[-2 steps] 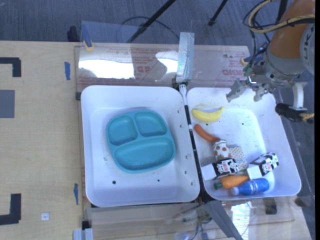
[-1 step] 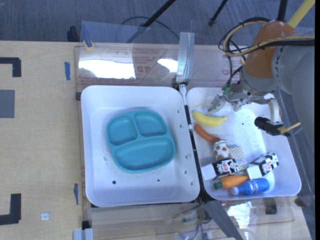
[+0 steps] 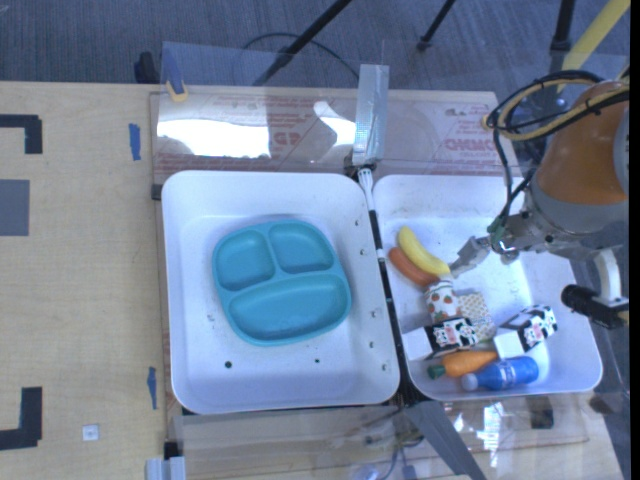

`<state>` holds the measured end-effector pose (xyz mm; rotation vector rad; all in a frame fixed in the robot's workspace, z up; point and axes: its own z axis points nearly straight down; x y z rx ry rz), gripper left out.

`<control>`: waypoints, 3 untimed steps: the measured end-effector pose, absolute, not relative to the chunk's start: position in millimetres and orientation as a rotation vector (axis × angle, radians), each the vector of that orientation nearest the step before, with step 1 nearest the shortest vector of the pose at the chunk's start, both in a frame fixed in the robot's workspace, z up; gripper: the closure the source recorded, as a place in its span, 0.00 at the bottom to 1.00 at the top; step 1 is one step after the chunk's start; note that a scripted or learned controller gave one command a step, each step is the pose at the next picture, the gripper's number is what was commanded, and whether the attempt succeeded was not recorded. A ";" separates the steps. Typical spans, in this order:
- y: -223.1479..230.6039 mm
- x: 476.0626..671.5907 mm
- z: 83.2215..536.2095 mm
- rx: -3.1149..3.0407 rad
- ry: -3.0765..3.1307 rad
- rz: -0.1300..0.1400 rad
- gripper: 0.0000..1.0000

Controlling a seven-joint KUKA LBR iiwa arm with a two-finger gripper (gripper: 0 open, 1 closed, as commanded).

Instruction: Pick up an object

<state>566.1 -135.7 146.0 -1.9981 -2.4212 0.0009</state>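
The right bin (image 3: 440,193) holds a yellow banana (image 3: 421,252) lying over an orange sausage-shaped toy (image 3: 407,265). Below them sit a small round spotted toy (image 3: 441,299), a black-and-white cow-print block (image 3: 453,334), a carrot (image 3: 465,363), a blue bottle (image 3: 503,374) and a white cow-print carton (image 3: 527,330). My gripper (image 3: 470,255) hangs over the right bin, just right of the banana, its tip pointing down-left. Nothing shows between its fingers.
The left bin (image 3: 190,268) holds a blue three-compartment plate (image 3: 281,279). A clear wall with a metal post (image 3: 370,113) stands behind the bins. The arm's orange band (image 3: 590,158) and cables fill the right side. Wooden benchtop (image 3: 70,268) lies left.
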 end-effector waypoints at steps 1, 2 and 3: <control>-74.3 553.3 183.7 -1.824 -2.555 0.001 0.00; -105.9 558.3 87.6 -1.893 -2.514 -0.007 0.00; -55.3 594.6 184.3 -1.438 -2.795 -0.001 0.00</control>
